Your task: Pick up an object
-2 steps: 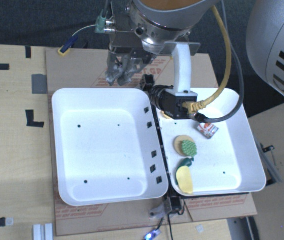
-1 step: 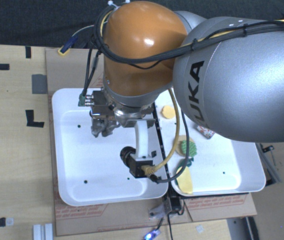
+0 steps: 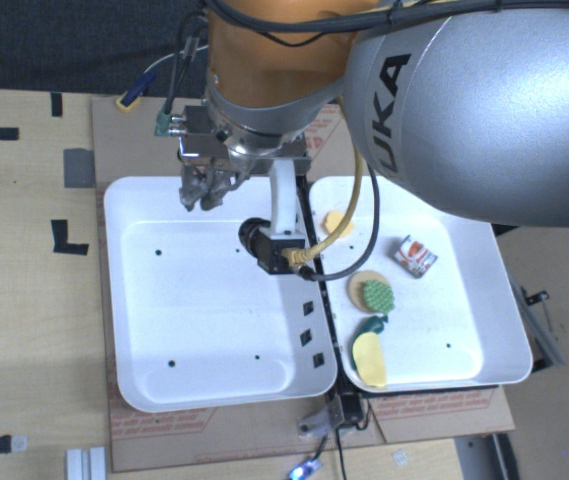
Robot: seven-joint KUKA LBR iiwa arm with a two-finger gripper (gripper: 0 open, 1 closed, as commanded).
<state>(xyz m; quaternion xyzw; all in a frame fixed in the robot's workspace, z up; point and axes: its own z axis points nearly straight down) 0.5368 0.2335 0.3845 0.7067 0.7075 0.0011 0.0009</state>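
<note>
The right bin (image 3: pixel 484 360) holds a small red and white can (image 3: pixel 416 257), a round green and tan piece (image 3: pixel 373 294) and a yellow piece with a green end (image 3: pixel 369 358). Another yellow piece (image 3: pixel 336 222) lies near the divider, partly hidden by a cable. My gripper (image 3: pixel 205 194) hangs over the far rim of the left bin (image 3: pixel 164 378), well to the left of all these objects. I see nothing in it.
A black cable fitting (image 3: pixel 261 244) and a yellow cable hang from the wrist above the divider between the bins. The large grey arm covers the far right part of the right bin. Cardboard lies under both bins.
</note>
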